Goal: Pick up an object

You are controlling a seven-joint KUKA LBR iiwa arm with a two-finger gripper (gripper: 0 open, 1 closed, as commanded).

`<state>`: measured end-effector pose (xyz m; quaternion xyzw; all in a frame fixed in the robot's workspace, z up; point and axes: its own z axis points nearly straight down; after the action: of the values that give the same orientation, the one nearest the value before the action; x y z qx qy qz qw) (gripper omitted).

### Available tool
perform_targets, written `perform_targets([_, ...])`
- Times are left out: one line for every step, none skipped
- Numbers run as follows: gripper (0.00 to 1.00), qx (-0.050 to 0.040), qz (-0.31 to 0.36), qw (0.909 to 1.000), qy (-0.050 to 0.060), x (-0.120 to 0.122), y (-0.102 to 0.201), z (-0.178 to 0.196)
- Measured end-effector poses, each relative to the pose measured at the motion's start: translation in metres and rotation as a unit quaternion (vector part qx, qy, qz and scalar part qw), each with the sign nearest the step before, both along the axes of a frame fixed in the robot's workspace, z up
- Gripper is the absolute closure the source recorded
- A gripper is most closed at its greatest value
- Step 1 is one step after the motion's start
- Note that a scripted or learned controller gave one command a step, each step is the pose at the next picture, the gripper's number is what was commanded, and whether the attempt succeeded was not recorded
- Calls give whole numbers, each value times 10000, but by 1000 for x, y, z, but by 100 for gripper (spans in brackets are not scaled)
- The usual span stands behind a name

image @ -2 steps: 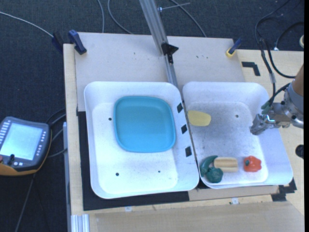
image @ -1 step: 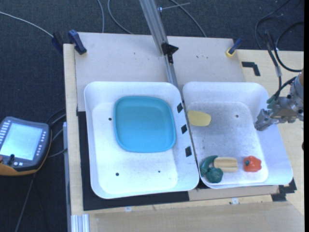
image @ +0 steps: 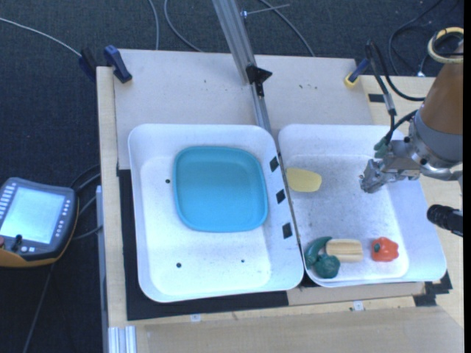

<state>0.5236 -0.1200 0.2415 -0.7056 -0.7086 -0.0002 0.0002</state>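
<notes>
Even overhead light, soft shadows, mild glare on white bins, slightly soft focus.

Handheld control pendant on dark floor, left of bench.

Two bins, one plate, four objects

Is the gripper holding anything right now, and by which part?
Nothing is held: the gripper hovers over bare floor of the right bin, nothing between its fingers.
</notes>
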Motion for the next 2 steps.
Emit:
perform_targets([100, 3, -3, 10000, 1, 18, 41, -8])
perform_targets([100, 4, 5, 10000, -6, 32, 96, -1])
